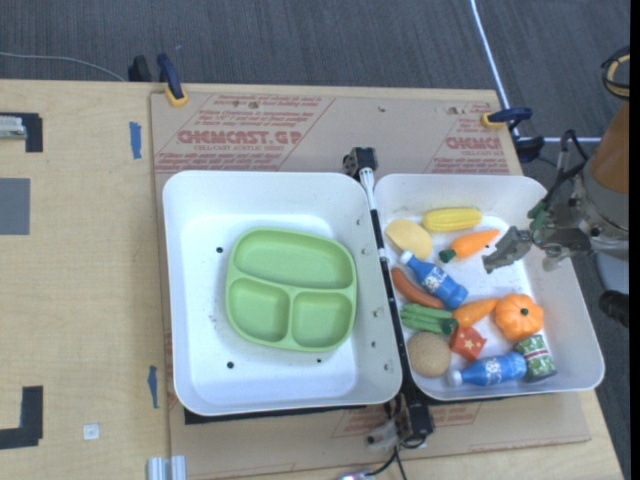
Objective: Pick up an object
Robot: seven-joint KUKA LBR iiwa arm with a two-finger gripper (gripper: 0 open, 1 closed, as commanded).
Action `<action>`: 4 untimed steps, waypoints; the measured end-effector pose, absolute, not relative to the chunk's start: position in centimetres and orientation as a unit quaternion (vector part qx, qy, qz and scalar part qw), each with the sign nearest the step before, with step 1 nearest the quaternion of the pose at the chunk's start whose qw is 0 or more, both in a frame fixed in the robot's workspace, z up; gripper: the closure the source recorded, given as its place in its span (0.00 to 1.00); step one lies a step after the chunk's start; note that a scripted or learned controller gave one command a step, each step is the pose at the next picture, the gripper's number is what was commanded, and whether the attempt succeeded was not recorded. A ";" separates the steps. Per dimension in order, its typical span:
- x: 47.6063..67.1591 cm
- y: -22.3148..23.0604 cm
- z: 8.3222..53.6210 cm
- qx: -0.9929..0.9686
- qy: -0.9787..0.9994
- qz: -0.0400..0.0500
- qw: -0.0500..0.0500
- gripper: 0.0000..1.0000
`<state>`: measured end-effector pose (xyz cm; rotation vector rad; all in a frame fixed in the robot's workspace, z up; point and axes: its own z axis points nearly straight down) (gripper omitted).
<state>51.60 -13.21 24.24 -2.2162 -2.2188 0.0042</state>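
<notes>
Two white bins: the left bin (190,268) holds a green three-compartment plastic plate (291,289); the right bin (585,353) holds toy food, including a round orange pumpkin (518,315) below the empty, spread-fingered gripper (525,250).

Toy foods (470,308) jumbled together in the right white bin (580,313): corn, carrots, pumpkin, bottles.

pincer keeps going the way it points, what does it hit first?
Probably the carrot: the pincer points left and slightly down, its tip just right of it. Height above the bin is unclear, so it might pass over.
</notes>
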 end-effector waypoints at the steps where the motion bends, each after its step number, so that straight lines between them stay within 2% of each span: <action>1: 60.4 -11.1 9.8 -0.707 -0.707 0.001 0.002 0.00; 2: 65.1 -13.9 8.7 -0.706 -0.708 0.000 -0.001 0.00; 3: 65.1 -14.2 9.6 -0.705 -0.709 0.003 -0.003 1.00; 4: 61.1 -7.2 22.1 -0.706 -0.708 0.001 0.001 1.00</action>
